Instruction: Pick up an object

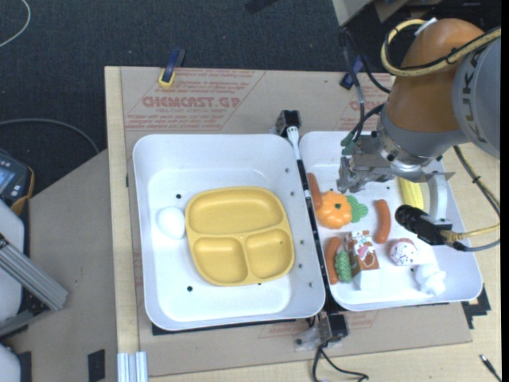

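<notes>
The right bin point(469, 273) holds several small toys. An orange pumpkin point(333, 209) with a green leaf point(356, 211) lies near the bin's left wall. Around it are a red sausage point(382, 220), a second sausage point(314, 189), a carrot point(332, 258), a small boxed item point(363, 250), a speckled white ball point(402, 252), a white lump point(430, 278) and a yellow corn piece point(413, 194). My gripper point(351, 178) hangs just above and to the right of the pumpkin, and I see nothing held in it.
The left bin point(151, 165) holds a yellow divided plate point(237, 235) and a white ball point(170, 222). A black divider point(301, 183) runs between the bins. The arm's wrist point(413, 146) and a black cabled part point(415, 220) cover the right bin's upper middle.
</notes>
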Robot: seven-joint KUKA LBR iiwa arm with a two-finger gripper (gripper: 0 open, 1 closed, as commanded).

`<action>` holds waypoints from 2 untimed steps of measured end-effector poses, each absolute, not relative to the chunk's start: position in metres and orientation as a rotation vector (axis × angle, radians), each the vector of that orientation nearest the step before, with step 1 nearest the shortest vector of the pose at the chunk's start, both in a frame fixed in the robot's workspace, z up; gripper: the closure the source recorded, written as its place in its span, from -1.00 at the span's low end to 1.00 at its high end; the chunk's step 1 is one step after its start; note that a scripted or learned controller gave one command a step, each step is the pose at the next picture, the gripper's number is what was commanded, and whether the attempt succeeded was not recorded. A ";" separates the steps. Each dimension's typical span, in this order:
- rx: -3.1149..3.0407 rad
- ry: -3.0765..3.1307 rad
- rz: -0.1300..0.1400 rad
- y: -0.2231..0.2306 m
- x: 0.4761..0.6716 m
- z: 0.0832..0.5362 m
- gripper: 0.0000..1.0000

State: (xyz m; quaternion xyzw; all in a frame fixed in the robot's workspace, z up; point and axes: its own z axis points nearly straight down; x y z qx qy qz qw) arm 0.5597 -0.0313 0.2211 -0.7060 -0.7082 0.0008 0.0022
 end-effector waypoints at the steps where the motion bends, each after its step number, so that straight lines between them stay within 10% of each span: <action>1: -2.213 -2.223 0.000 0.010 0.534 0.228 1.00; 2: -2.218 -2.220 0.004 0.015 0.536 0.218 1.00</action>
